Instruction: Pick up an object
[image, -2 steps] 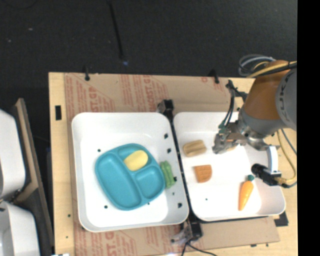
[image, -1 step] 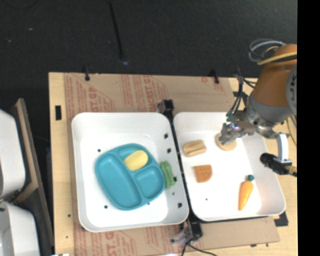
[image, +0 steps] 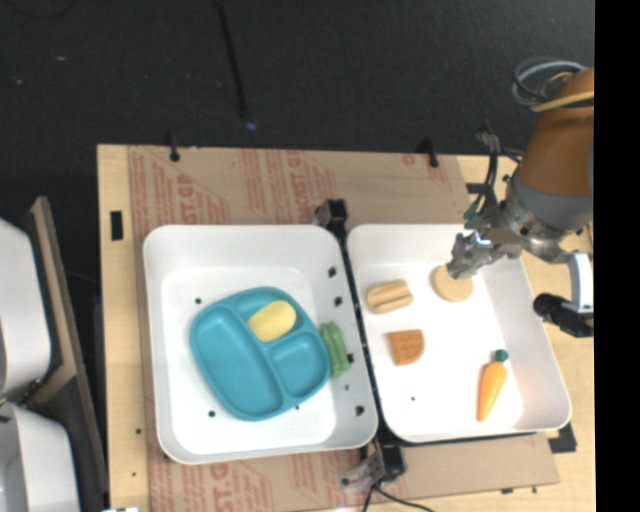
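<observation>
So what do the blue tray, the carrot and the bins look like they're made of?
Blue tray: likely molded plastic, smooth with a soft sheen, one even colour and rounded compartment ridges.
Carrot: probably a plastic or rubber toy, uniform orange with a small green cap; which one is unclear.
Bins: seemingly thin, glossy white plastic with rounded corners.

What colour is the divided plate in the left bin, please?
The divided plastic plate is light blue, seen in the camera view.

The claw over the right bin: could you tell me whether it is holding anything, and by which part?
It cannot be told. The claw sits right at the upper edge of the round tan disc, but no object shows between its tips.
</observation>
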